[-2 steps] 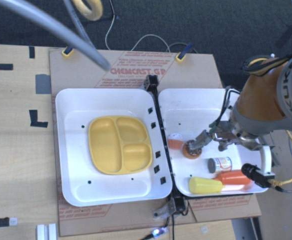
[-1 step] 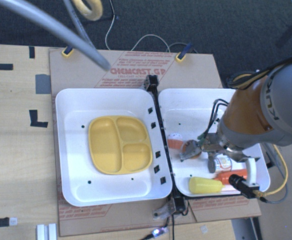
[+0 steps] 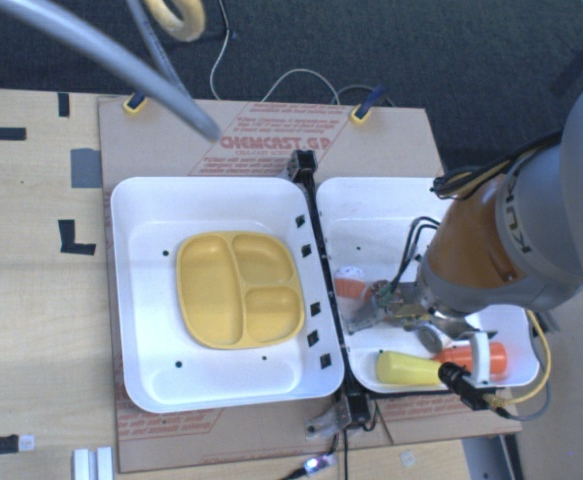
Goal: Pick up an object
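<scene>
- Nearest to us, the grey arm with its orange band fills the right side, reaching down into the right bin.
- We see the gripper low over that bin's floor, near the divider between the two bins; we cannot tell from this angle how it is set.
- Just left of it lies a small orange object, close to the metal tip but not visibly gripped.
- Nearer the front wall of the same bin we find a yellow object lying on its side, and to its right an orange-and-white object, partly under the arm's cables.
- In the left bin a yellow divided tray lies flat near the middle.
- Both bins sit on a cardboard sheet on the bench.
</scene>
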Tool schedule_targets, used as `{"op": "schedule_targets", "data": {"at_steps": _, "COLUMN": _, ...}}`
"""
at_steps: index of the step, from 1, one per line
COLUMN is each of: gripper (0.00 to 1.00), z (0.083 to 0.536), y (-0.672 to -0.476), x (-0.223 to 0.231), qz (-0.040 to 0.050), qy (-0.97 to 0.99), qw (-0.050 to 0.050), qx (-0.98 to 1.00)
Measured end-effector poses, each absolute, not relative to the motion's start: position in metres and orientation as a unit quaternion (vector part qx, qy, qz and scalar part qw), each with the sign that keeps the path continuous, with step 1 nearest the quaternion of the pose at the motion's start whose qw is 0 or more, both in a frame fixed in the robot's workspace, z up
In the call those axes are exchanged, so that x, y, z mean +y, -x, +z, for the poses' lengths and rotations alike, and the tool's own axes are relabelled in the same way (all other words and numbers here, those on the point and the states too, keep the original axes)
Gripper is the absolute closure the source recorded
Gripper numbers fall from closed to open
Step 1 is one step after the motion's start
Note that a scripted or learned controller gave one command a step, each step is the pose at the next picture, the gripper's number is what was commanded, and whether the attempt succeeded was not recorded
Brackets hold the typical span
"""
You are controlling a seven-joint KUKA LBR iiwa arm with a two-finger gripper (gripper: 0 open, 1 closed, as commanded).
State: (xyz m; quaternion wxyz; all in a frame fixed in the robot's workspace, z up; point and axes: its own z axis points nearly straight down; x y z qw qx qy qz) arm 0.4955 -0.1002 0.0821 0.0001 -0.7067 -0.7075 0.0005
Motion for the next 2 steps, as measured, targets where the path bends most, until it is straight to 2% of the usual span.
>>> {"op": "schedule_targets", "data": {"at_steps": 1, "gripper": 1.00, "z": 0.095, "y": -0.496, "x": -0.100, "qz": 0.0003, "qy": 0.707, "qw": -0.001, "qx": -0.707}}
{"op": "schedule_targets", "data": {"at_steps": 2, "gripper": 1.00, "z": 0.147, "y": -0.488, "x": -0.093, "qz": -0.0003, "qy": 0.707, "qw": 0.000, "qx": -0.708}}
